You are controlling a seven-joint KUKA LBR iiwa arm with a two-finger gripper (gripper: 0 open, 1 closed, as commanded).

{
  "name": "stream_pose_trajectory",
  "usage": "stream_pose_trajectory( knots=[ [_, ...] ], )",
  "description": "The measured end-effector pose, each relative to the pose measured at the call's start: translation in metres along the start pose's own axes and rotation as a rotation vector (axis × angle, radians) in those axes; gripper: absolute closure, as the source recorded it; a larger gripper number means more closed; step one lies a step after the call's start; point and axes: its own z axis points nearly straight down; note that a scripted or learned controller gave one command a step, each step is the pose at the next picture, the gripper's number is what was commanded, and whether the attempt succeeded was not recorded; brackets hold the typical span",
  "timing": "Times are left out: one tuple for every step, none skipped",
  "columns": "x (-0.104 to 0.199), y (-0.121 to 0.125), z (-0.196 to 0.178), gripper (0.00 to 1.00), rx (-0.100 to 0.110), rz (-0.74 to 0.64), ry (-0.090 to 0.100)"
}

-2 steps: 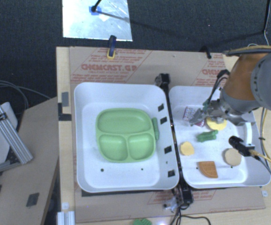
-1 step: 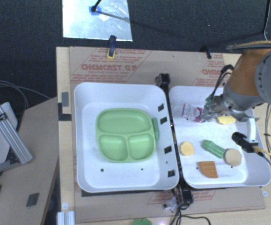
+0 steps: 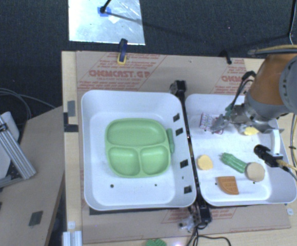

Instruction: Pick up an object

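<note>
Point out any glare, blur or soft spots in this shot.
Camera view: the shiny sheet at the top glares bright; the claw over the right bin looks smeared, its detail hard to read; the green tray is evenly lit and sharp.

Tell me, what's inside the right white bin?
Right bin: a yellow disc, a green ridged piece, a tan ball, an orange-brown wedge. The gripper is over its far part; the arm covers part of another yellow thing and the floor below.
</note>
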Motion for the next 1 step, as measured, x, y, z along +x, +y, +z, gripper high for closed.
stream_pose_trajectory(
  knots=[
    [-0.0727,0.0229,0.0123,0.0,0.023,0.003,0.016]
  ],
)
